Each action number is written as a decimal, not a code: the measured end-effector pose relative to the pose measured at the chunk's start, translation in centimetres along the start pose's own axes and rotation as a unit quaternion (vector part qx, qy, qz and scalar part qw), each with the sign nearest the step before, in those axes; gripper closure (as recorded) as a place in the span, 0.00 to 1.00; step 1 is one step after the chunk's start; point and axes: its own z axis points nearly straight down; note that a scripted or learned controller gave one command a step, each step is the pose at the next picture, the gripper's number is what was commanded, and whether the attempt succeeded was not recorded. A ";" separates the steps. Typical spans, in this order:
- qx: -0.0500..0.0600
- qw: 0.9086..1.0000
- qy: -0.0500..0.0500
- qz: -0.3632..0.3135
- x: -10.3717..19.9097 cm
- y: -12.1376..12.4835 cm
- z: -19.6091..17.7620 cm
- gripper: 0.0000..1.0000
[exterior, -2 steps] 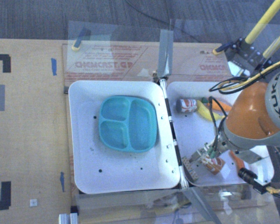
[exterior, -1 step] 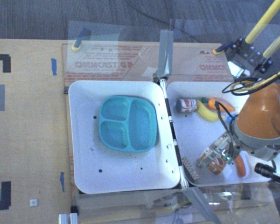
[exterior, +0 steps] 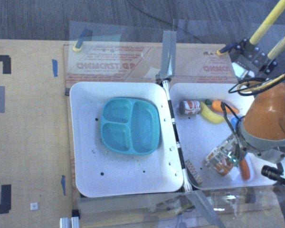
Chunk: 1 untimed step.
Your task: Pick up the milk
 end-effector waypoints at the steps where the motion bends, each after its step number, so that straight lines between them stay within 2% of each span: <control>1: 0.007 0.998 0.004 0.060 5.3 4.6 -8.6 1.00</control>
